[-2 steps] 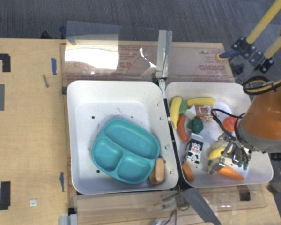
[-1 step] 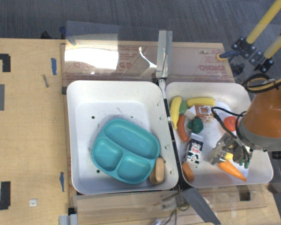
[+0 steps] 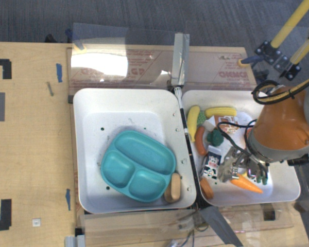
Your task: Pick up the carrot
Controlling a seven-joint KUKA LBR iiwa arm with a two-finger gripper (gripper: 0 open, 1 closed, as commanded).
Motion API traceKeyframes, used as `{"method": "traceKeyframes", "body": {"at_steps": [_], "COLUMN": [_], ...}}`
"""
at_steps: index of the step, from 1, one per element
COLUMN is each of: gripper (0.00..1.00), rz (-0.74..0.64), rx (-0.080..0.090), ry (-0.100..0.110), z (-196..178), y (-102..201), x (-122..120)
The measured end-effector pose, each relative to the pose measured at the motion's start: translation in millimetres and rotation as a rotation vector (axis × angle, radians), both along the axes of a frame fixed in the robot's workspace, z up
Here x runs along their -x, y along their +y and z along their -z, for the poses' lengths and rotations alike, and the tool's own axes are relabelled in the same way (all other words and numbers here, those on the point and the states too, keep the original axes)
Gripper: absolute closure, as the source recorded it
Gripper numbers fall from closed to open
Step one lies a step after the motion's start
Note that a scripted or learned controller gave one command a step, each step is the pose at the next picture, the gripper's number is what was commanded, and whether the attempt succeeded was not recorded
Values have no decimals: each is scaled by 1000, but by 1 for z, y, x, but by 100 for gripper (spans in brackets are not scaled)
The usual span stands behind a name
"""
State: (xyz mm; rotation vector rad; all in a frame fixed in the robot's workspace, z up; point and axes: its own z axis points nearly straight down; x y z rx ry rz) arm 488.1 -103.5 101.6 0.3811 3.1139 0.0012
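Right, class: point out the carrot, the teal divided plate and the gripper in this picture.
carrot (image 3: 249,184): camera view, on its orange body, right bin.
teal divided plate (image 3: 139,149): camera view, on its large upper compartment, left bin.
gripper (image 3: 236,170): camera view, between its fingertips, above the carrot.

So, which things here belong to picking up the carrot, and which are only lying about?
For the job:
- carrot, in the right bin
- end effector, right above the carrot

Lying about:
- teal plate in the left bin
- bread roll beside the plate
- corn
- banana
- sausage
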Motion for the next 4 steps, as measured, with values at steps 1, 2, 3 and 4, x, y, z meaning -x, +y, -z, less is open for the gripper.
{"method": "traceKeyframes", "body": {"at_steps": [1,2,3,4], "gripper": [100,0,100,100], "rz": [-161,-162,-163,-424], "rx": [3,4,3,-30], "ry": [-3,-9,-6,-1], "z": [14,13,3,16], "y": [-61,-61,-60,-85], "x": [7,5,5,3]}}
